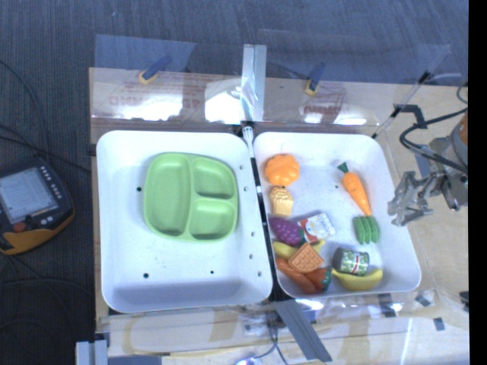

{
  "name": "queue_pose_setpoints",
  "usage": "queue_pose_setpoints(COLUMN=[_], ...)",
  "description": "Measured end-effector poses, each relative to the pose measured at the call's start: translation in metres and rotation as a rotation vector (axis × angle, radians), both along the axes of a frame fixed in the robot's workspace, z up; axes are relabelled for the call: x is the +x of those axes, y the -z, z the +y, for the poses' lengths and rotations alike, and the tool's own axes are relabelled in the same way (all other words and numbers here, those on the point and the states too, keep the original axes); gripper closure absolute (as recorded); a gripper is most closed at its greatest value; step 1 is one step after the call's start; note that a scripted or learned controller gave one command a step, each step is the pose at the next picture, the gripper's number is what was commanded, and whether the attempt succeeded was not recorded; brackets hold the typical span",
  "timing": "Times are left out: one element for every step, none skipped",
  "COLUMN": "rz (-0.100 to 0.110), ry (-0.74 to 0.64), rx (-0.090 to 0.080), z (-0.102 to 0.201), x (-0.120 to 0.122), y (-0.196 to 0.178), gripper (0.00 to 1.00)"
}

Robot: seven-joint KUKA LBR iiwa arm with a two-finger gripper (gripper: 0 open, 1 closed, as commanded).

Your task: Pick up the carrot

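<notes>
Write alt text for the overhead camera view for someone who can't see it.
A toy carrot lies untouched in the right bin among other play food, with the gripper just outside that bin's right wall. The left bin holds a green divided plate.

Set fixed above the bench, looking down at a slant from some way off, taking in both the left white bin and the right white bin whole, with dark carpet beyond the bench's far edge.
</notes>
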State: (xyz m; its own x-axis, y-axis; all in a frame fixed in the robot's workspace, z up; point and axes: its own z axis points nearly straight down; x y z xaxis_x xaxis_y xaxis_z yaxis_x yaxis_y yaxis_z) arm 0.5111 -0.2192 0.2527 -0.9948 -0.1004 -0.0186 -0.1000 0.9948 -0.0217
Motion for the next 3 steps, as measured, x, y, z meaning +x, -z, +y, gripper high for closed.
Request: queue_pose_setpoints(rz=[-0.003, -0.005, -0.009], ry=[0.001, 0.003, 0.004], rx=[-0.002, -0.003, -0.005], z=[0.000, -0.001, -0.001], x=[0.001, 0.002, 0.003], y=[-0.009, -0.019, -0.028], gripper=[1.00, 1.00, 1.00])
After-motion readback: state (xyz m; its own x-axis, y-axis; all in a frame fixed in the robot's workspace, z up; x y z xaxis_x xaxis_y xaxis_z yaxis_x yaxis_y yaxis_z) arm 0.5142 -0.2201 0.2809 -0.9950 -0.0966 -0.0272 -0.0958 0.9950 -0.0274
